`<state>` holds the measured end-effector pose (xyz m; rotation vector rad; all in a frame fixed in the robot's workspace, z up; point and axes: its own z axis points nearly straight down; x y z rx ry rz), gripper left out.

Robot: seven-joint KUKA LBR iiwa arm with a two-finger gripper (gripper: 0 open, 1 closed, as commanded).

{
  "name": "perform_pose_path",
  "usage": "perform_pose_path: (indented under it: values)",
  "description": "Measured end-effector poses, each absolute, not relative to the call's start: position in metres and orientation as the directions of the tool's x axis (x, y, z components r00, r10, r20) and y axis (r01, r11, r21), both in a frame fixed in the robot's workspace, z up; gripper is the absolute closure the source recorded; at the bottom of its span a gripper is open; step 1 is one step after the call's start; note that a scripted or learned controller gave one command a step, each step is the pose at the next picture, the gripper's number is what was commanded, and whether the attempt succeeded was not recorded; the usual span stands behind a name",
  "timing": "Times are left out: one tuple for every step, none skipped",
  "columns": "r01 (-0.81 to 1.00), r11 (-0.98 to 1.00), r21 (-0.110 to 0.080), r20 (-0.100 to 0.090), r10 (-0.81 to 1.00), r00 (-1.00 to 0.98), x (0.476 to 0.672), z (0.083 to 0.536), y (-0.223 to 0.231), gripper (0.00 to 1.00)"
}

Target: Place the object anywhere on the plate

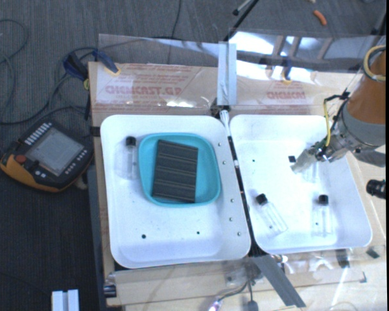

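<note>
The gripper [303, 161] sits in the upper middle of the right bin [350, 238], and the view is too blurred to tell how wide it stands or whether it has hold of anything. A teal plate [211, 190] lies in the left bin [175, 245] with a dark ribbed block [175, 170] on it and a clear vial [128, 155] just beside its left edge. Two more clear vials [271, 212] [321, 214] lie in the lower part of the right bin, apparently apart from the gripper.
</note>
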<state>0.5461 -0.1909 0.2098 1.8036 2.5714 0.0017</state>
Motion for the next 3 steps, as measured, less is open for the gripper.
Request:
perform_pose_path:
  values:
    - [0.806,0.591,-0.001,0.002,0.806,-0.591,0.535,0.183,-0.061,1.0]
    - [0.807,0.591,-0.001,0.002,0.807,-0.591,0.535,0.183,-0.061,0.0]
    - [0.684,0.73,0.0,-0.002,0.684,-0.73,0.553,0.2,-0.13,0.0]
